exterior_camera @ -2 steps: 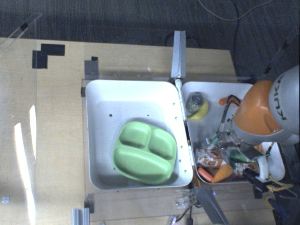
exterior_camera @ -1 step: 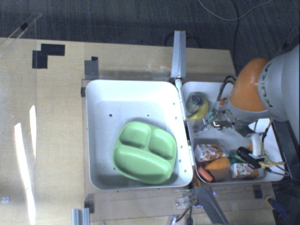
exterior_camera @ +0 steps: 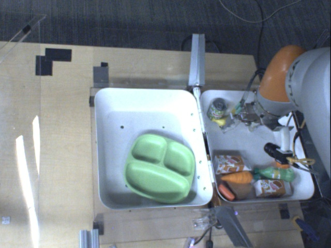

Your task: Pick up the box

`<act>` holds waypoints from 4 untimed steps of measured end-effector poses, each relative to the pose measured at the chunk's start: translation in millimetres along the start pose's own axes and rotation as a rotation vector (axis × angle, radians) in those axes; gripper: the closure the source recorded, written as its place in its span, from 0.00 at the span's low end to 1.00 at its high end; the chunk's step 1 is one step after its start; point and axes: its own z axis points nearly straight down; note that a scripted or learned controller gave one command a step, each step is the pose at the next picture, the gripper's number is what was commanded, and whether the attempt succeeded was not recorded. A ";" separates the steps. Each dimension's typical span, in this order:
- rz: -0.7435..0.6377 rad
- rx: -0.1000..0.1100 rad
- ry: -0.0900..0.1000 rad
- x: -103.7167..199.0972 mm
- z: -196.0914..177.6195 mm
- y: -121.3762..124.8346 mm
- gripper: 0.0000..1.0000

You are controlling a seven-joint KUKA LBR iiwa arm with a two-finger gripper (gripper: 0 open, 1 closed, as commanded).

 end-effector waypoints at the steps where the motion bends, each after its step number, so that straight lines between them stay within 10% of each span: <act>1: 0.111 0.036 0.014 -48.9 3.5 45.7 0.00; 2: -0.134 -0.005 -0.002 -64.3 -0.8 -42.9 0.00; 3: -0.116 -0.004 -0.001 -79.1 0.7 22.1 0.00; 4: -0.149 -0.005 0.000 -47.3 -0.6 -16.4 0.00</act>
